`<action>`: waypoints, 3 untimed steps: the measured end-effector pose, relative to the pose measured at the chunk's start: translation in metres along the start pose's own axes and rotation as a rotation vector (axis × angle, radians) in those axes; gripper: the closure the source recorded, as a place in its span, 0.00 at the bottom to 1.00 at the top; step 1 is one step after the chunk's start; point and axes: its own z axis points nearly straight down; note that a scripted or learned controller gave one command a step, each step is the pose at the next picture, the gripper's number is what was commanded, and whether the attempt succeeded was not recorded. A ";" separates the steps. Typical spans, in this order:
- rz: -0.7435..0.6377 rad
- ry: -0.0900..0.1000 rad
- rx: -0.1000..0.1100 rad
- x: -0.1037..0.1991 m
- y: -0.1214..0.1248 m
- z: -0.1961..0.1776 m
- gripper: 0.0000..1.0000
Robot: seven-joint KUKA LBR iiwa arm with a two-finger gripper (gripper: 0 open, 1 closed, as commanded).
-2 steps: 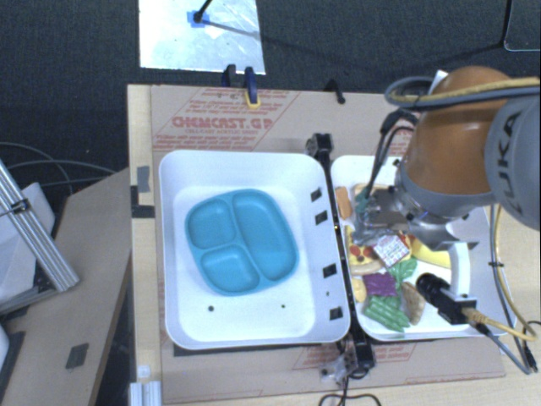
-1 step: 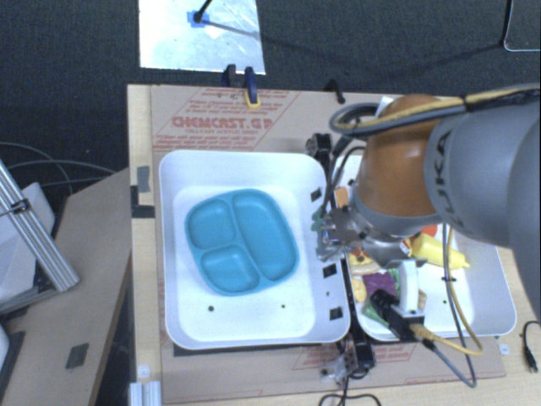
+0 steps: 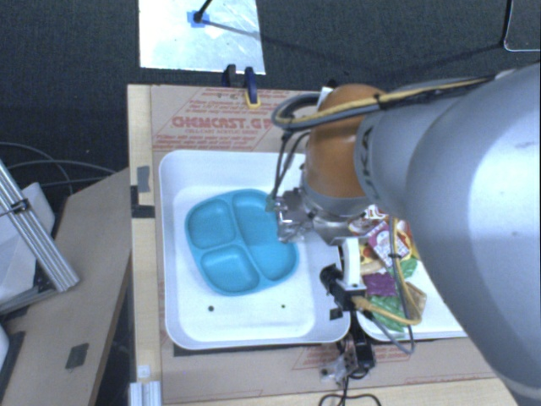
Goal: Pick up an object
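Arm (image 3: 456, 184) reaches in from the right and covers much of the right bin (image 3: 439, 332). Its orange band (image 3: 338, 146) sits above the wall shared by the two bins. Gripper (image 3: 294, 220) hangs below that band, over the right edge of the blue divided plate (image 3: 237, 244). Whether it is apart or together cannot be told, as the wrist hides it from above. Plate lies flat in the left bin (image 3: 182, 311), slightly turned, near the bin's middle, its compartments facing up. Pile of colourful items (image 3: 390, 265), with yellow, green, purple and red among them, lies in the right bin, just beside the arm and partly hidden by it. Both bins rest on a cardboard sheet (image 3: 211, 123) with red print.
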 end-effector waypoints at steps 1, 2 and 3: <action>-0.001 0.005 -0.022 0.040 0.063 -0.178 1.00; 0.002 0.000 -0.014 0.036 0.130 -0.251 1.00; -0.005 0.004 -0.005 0.124 0.114 -0.289 1.00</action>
